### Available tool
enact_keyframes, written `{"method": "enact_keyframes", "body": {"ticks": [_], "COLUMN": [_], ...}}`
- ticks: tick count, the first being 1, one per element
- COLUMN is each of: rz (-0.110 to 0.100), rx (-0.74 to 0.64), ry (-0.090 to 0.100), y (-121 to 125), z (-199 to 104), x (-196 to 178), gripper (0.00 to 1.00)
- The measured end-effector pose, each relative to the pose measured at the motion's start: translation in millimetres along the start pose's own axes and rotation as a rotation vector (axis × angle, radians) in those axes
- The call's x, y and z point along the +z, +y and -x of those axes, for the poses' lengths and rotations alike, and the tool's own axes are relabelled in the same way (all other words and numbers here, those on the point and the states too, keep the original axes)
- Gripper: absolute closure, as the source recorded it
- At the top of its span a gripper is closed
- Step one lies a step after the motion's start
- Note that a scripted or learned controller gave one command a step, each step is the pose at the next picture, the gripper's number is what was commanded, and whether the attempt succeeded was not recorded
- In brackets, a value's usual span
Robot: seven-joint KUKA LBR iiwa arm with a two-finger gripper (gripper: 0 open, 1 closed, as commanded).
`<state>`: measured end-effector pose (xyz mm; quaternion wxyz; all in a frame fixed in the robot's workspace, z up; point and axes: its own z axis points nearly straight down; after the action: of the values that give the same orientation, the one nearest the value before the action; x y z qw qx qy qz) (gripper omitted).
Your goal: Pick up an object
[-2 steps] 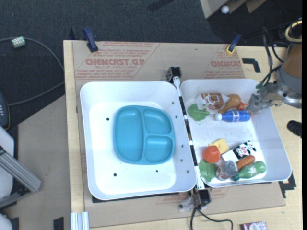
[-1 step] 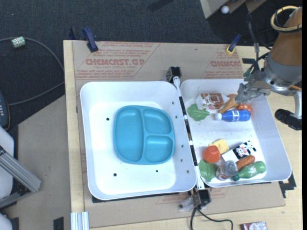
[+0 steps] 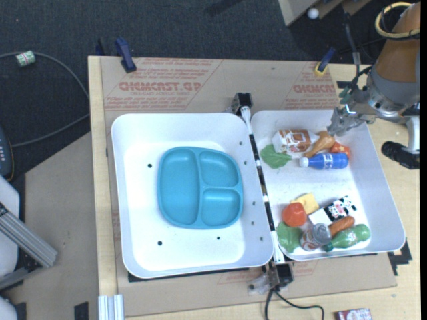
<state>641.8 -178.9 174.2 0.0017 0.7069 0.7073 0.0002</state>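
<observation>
Two white bins sit on the bench (image 3: 200, 79). The tool (image 3: 339, 127) hangs over the right bin (image 3: 383, 179), apparently touching an orange carrot-like toy (image 3: 323, 142); finger state cannot be determined.

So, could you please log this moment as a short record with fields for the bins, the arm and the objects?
left bin: holds a blue divided plate
right bin: holds toy food in two clusters
upper cluster: blue bottle, green leaf, white packet, orange piece
lower cluster: red tomato, yellow block, black-and-white carton, green bottle
pincer: low at the upper cluster, beside the orange piece
grasp: cannot tell
</observation>
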Motion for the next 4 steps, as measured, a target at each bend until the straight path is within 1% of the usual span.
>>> {"method": "enact_keyframes", "body": {"ticks": [1, 2, 3, 4], "rz": [0.001, -0.004, 0.000, 0.000], "rx": [-0.001, 0.001, 0.000, 0.000], "ry": [0.001, 0.001, 0.001, 0.002], "y": [15, -44, -27, -22], "z": [-39, 3, 3, -42], "x": [-20, 25, 22, 0], "gripper": [1.00, 1.00, 1.00, 1.00]}}
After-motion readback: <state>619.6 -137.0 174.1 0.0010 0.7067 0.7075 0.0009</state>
